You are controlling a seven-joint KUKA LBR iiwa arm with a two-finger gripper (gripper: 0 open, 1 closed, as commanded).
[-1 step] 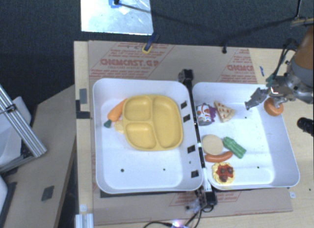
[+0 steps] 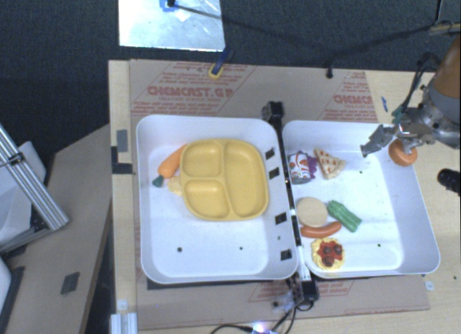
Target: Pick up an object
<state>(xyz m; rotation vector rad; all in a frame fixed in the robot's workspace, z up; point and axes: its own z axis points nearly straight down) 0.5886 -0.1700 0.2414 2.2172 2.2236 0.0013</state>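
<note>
My hand (image 2: 385, 138) hangs over the far right corner of the right bin (image 2: 414, 250), fingers spread, nothing between them. An orange round object (image 2: 403, 154) sits just beside it at the bin's right rim. Toward this bin's left wall lie a purple packet (image 2: 301, 167) and a pizza slice (image 2: 329, 163); nearer the front, a bun (image 2: 312, 211), green vegetable (image 2: 344, 216), sausage (image 2: 321, 230) and small pasta plate (image 2: 328, 254). The left bin (image 2: 155, 253) holds a yellow divided tray (image 2: 220, 179) with a carrot (image 2: 170, 162) at its left edge.
</note>
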